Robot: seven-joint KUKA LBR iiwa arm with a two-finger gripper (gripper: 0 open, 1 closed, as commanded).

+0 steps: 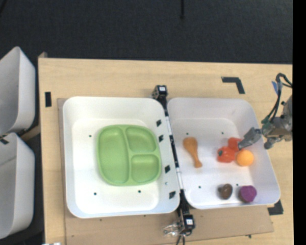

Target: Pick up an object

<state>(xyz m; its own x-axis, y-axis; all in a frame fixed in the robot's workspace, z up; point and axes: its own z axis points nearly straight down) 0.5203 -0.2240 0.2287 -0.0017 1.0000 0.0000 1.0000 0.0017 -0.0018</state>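
The right bin (209,111) holds several small items. A tan drumstick-shaped toy (193,151) lies at its middle left. A red toy (227,152) and an orange ball (245,158) sit together towards the right wall. A brown lump (225,191) and a purple lump (248,193) rest near the front edge. My gripper (259,140) hangs over the bin's right rim, just above and right of the orange ball. It is open, with one grey finger (250,137) pointing down-left towards the red toy. Nothing sits between the fingers.
The left bin (81,116) carries a green divided plate (128,154) at its middle. A black-clipped divider (168,147) separates the two bins. White containers (7,96) stand off the bench at the left.
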